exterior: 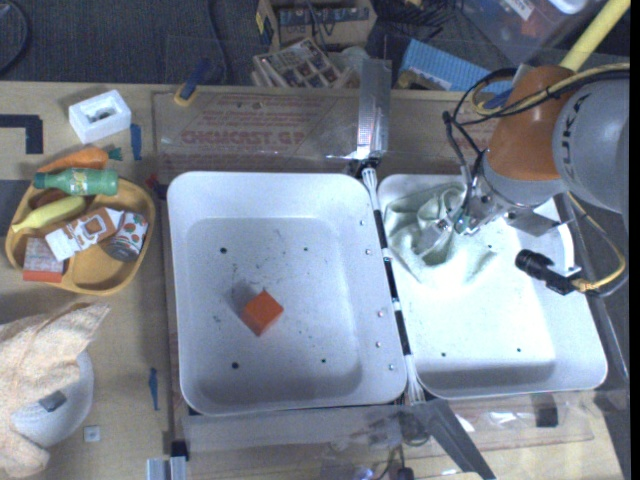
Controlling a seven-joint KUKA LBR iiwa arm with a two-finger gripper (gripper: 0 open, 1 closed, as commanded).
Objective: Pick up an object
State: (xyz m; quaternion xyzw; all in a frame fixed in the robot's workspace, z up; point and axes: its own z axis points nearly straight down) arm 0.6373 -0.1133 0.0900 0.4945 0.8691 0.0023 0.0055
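Note:
An orange cube (263, 311) lies alone in the left white bin (190, 203), a little left of its middle. In the right white bin (570, 363), a pale green crumpled soft thing (412, 230) sits at the far left corner. My gripper (447, 226) is low over that pale thing, its tip down among the folds. The arm's orange band (525, 133) rises behind it to the right. The wrist hides the gripper's tip, so contact with the pale thing is unclear.
A black connector and cable (540, 266) hang over the right bin's right side. Left of the bins are a yellow bowl (100, 273) of toy food, a small white box (100, 116) and a pale cloth (45, 368). A metal divider (385, 268) separates the bins.

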